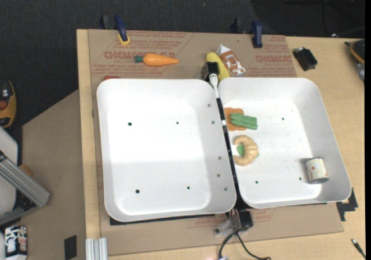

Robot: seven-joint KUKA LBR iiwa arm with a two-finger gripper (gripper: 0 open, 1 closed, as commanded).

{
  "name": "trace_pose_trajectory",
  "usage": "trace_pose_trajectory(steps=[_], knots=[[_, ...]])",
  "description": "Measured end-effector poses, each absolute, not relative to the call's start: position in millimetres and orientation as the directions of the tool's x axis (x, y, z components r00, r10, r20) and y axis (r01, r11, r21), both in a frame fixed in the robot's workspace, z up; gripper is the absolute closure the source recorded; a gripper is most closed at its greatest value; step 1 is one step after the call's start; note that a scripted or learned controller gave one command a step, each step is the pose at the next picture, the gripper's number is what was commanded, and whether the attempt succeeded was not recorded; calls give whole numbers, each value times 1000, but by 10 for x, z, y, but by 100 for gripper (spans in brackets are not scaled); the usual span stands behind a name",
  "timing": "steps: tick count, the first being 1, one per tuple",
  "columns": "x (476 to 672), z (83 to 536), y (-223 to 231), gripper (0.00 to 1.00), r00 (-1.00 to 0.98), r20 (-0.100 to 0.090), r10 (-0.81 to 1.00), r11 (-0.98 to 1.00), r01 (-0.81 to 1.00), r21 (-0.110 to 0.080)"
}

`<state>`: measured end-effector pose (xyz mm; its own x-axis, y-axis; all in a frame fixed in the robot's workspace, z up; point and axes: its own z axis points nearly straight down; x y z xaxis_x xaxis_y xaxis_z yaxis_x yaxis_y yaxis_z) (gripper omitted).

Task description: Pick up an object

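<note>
White right bin holds a tan ring, green piece and small cylinder, all unpicked; the gripper's state I cannot tell, so grasping remains.

I see two bins side by side: the left bin and the right bin. In the right one, a flat piece lies above a ring; a small cylinder sits lower right. Behind the bins, at frame top, lies a carrot.

Around the bins
A toy carrot lies on the cardboard sheet, between two blue clamps.
</note>
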<state>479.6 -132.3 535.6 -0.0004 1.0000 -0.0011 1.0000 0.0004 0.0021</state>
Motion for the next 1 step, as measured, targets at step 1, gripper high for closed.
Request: trace_pose_trajectory(steps=[1], knots=[[4778,3355,-604,0,-5,4,1000,5,1000,-18]])
